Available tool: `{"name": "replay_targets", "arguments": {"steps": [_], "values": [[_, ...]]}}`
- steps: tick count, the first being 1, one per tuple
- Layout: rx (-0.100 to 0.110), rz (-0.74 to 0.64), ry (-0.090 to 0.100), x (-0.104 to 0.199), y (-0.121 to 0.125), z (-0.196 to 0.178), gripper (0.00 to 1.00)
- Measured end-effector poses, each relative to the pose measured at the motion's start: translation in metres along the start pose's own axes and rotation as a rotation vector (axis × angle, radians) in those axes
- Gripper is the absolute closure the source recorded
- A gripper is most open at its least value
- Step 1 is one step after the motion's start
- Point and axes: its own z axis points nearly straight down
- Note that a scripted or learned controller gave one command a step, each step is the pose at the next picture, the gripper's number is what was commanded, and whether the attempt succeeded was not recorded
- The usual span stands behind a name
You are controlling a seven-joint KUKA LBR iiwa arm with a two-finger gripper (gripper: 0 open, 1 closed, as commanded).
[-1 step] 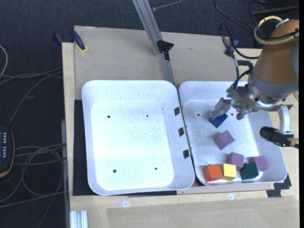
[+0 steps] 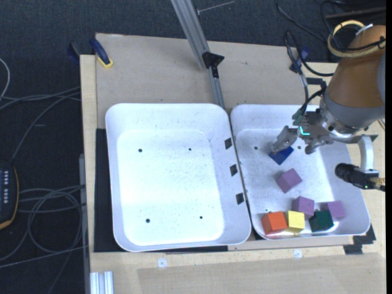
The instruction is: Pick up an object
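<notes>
The gripper [image 2: 284, 144] hangs low over the upper middle of the right bin [image 2: 245, 122], its fingers apart on either side of a blue block [image 2: 281, 157] that sits just under their tips; whether they touch it I cannot tell. Below the gripper lies a purple block [image 2: 288, 179] with open floor around it, and farther below, crowded against the bin's near rim, sit an orange block [image 2: 275, 222], a yellow block [image 2: 296, 220], a green block [image 2: 320, 220] and two more purple blocks [image 2: 304, 204]. To the gripper's left, past the shared rim, lies the left bin [image 2: 113, 164].
</notes>
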Motion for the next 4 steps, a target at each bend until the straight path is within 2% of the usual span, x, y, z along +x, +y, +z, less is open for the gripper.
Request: {"name": "replay_targets", "arguments": {"steps": [1, 2, 3, 4], "values": [[0.006, 0.001, 0.0, -0.002, -0.008, 0.046, 0.0], [-0.003, 0.001, -0.002, -0.007, -0.008, 0.086, 0.0], [-0.029, 0.001, -0.012, -0.011, 0.0, 0.101, 0.0], [-0.039, -0.003, -0.009, -0.007, 0.003, 0.09, 1.0]]}}
